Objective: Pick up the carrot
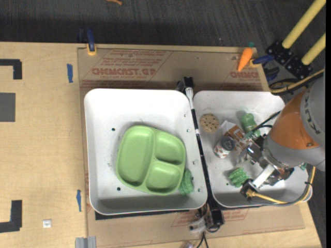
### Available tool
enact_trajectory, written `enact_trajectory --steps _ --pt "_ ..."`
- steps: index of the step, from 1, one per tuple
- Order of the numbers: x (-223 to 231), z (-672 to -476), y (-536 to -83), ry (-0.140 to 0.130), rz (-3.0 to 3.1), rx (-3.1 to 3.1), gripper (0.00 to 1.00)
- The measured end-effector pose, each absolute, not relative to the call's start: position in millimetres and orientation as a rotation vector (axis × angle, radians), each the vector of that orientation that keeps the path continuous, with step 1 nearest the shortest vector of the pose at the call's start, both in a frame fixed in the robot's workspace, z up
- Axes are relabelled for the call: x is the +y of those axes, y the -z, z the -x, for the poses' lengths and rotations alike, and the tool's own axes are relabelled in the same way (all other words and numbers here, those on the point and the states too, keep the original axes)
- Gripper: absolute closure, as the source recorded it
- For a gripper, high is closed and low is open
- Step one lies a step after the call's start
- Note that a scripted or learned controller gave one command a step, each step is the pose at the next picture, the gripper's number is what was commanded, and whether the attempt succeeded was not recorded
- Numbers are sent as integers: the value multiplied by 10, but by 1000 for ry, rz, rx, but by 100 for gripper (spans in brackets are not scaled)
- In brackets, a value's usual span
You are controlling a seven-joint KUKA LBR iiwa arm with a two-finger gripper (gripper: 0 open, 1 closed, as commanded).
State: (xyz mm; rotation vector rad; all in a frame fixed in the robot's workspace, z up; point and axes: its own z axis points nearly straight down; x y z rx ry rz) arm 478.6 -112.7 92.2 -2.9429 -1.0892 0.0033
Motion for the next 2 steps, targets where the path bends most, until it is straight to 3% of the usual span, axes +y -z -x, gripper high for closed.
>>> enact_trajectory --steps 1,2 --pt "-2040 -4842 -893 15 3007 -830 0" --pt "-1592 -4824 -888 16 3134 -313 0"
